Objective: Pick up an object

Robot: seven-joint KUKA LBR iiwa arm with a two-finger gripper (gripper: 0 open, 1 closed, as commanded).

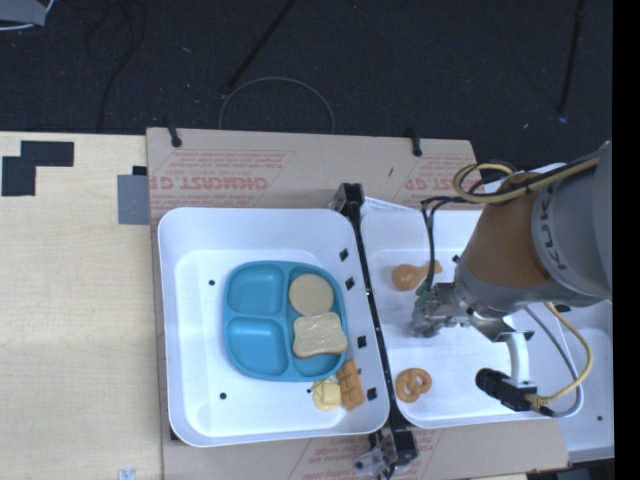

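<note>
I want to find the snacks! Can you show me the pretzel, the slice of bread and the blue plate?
pretzel (413, 382), camera view, on the middle of its twisted loops.
slice of bread (319, 336), camera view, on the middle of its top face.
blue plate (255, 318), camera view, on the ridge between its two left compartments.

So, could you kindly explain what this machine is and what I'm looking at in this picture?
A single camera looks down at a slant on a bench with two shallow white bins. The grey robot arm with an orange band reaches in from the right; its pincer hangs over the right bin, between a roll-like toy and a toy pretzel. I cannot tell whether it holds anything. The left bin holds a blue divided plate with toy bread and a round patty.
</note>
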